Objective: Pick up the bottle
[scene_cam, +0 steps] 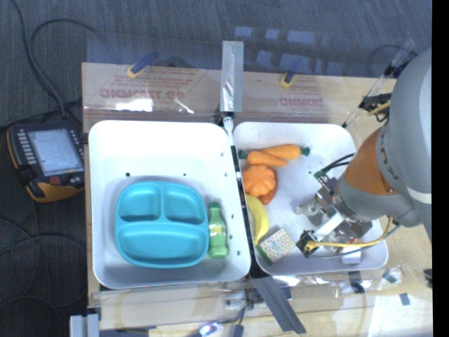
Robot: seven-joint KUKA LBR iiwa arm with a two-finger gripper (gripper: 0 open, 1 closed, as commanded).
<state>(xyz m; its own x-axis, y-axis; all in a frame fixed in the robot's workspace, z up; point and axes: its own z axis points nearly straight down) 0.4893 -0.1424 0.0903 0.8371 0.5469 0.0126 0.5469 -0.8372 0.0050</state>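
The green bottle point(217, 230) lies in the left bin point(154, 135), lengthwise along the right side of a blue divided plate point(163, 223) and close to the wall between the bins. My gripper point(309, 227) is low in the right bin point(330, 135), well to the right of the bottle. Its fingers are spread, one fingertip point(306, 207) toward the back and the other near the front, and nothing is between them. The grey arm with its orange band point(368, 174) comes in from the right.
The right bin holds two carrots point(277, 153), an orange pumpkin-shaped toy point(258, 180), a yellow banana point(259, 218) and a small patterned block point(277, 244) just left of the gripper. A handheld pendant point(45, 156) lies on the floor at the left.
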